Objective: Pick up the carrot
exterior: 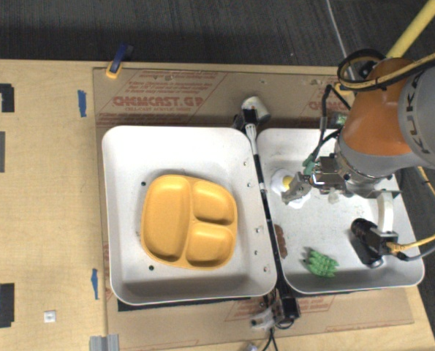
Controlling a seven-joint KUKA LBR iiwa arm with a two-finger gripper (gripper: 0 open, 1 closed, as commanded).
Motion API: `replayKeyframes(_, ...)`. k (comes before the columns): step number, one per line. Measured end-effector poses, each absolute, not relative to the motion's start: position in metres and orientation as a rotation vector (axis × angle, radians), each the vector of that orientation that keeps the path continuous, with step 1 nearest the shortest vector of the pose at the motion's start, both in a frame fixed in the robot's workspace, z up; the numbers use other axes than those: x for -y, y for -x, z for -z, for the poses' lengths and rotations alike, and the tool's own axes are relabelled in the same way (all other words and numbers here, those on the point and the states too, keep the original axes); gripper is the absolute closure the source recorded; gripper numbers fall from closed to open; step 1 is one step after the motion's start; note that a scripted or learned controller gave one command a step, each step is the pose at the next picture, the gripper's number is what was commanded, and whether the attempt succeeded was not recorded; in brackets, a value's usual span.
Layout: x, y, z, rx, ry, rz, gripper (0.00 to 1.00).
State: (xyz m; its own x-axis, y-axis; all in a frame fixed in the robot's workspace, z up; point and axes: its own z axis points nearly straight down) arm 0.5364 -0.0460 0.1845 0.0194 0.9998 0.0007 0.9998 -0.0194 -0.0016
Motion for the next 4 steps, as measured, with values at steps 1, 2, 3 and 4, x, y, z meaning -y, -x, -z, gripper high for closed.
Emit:
replayKeyframes(1,0.044,-0.592,-0.185,2.001,2.424,0.001,0.00)
replayKeyframes(2,0.029,-0.541,-0.184,2.005,2.416,-0.002,0.00)
replayKeyframes(3,-0.036,-0.479,-0.184,1.837,2.544,-0.004,0.00)
replayKeyframes(4,-0.074,-0.479,-0.184,1.499,2.760,-0.001,0.00)
